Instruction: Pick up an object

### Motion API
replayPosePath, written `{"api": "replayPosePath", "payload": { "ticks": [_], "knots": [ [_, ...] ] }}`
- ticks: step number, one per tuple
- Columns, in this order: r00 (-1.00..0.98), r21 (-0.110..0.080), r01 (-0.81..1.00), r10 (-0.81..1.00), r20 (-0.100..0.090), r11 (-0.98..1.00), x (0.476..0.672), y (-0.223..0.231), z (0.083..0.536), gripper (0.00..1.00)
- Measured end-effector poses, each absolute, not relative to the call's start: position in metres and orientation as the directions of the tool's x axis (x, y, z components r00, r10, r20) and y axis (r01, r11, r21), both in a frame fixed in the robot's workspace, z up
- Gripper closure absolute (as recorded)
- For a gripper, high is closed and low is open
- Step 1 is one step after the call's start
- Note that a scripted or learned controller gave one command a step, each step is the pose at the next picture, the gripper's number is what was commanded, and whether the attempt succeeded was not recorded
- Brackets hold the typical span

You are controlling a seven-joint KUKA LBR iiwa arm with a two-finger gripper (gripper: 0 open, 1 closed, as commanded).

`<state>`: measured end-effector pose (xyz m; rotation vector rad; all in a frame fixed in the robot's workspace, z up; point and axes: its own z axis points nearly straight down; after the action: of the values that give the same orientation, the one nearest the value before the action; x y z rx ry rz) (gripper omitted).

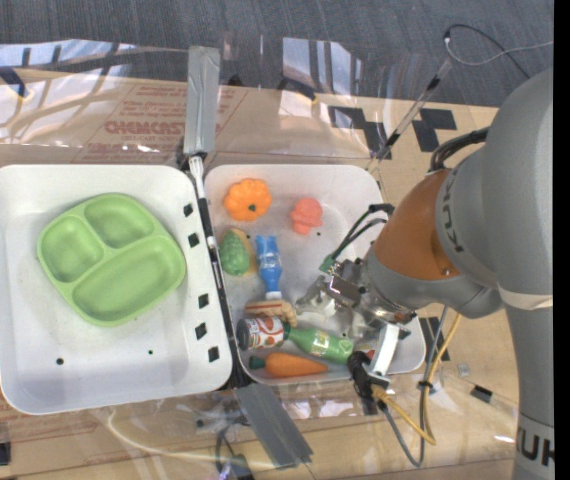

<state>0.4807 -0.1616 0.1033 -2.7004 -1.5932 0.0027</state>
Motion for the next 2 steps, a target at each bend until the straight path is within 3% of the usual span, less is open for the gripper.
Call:
{"api": "replayPosePath", "payload": {
  "ticks": [1,2],
  "knots": [
    [0.479,-0.007,0.878,0.878,0.002,-0.479,0.4811,-0.1618,0.1131,1.00],
    [0.479,-0.007,0.878,0.878,0.001,-0.479,0.4811,-0.1617,0.1131,0.00]
  ]
}}
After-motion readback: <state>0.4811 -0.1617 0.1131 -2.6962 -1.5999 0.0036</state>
